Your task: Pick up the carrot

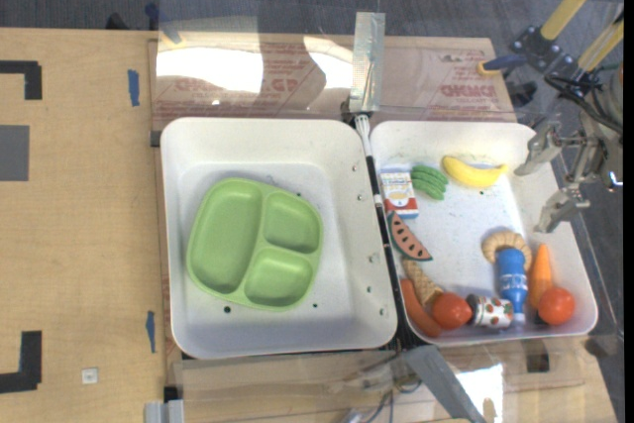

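Clear plastic sheet (446, 391) fronts two white bins (178, 213) on plywood bench (69, 213).

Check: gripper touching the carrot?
Apart. Camera view shows the gripper up at the bin's right rim, bare white floor between it and the carrot.

Red lettering on the clear panels (297, 74) behind the bins is too blurred to read.

I see the carrot (540, 272) lying in the right bin (584, 258), just right of the blue bottle (511, 276), a tomato (556, 305) touching its lower end; the end effector (557, 181) hangs above the carrot's bin edge.
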You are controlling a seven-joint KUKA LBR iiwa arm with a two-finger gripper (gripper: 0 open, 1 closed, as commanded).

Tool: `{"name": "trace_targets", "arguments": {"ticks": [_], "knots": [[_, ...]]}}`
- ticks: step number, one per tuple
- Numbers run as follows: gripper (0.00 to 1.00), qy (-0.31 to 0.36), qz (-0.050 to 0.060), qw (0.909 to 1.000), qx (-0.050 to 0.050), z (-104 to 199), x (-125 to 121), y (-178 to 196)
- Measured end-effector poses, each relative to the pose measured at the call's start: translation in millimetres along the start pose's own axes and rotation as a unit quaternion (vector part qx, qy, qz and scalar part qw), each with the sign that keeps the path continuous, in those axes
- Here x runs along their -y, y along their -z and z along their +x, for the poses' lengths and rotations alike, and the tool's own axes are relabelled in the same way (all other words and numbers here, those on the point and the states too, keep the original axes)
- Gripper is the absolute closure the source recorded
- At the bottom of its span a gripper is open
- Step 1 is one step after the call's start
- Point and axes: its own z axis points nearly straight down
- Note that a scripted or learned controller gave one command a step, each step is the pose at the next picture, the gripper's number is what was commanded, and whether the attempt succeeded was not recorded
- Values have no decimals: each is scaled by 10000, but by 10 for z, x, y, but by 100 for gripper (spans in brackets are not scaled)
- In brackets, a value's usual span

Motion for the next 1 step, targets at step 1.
{"name": "trace_targets", "arguments": {"ticks": [1], "knots": [[0,682,-11,9977,-23,-157,381,-1427]]}}
